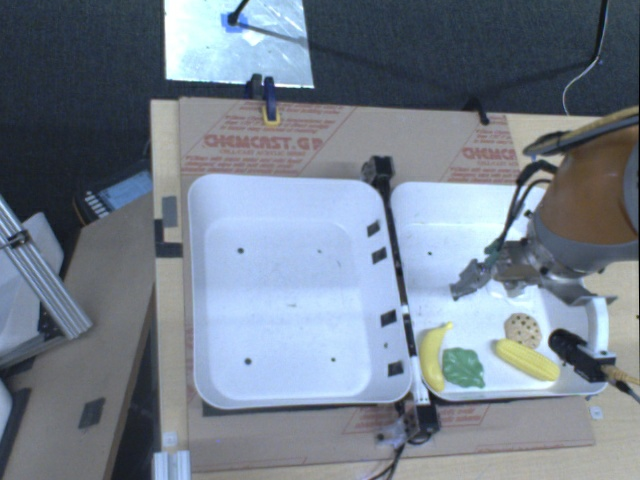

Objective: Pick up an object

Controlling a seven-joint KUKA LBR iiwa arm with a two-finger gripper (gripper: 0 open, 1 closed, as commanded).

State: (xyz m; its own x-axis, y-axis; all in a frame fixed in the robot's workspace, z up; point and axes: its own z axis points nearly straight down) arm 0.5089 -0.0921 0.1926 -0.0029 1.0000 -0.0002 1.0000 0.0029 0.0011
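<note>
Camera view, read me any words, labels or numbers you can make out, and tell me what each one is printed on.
"CHEMCAST GP": red print on the brown board beneath the bins, upper left.
The same red print at the board's upper right runs at a slant and is too blurred to read.
No other text is readable.

**Surface and its load**

Pale wooden surface (100, 298), topped by a cardboard sheet (330, 133) printed in red. Two shallow white bins side by side on the cardboard: right bin (440, 228) directly beneath the hand (470, 283), left bin (285, 288) well off to the hand's left. Black clips (385, 258) along the seam between them, just left of the hand.
</note>
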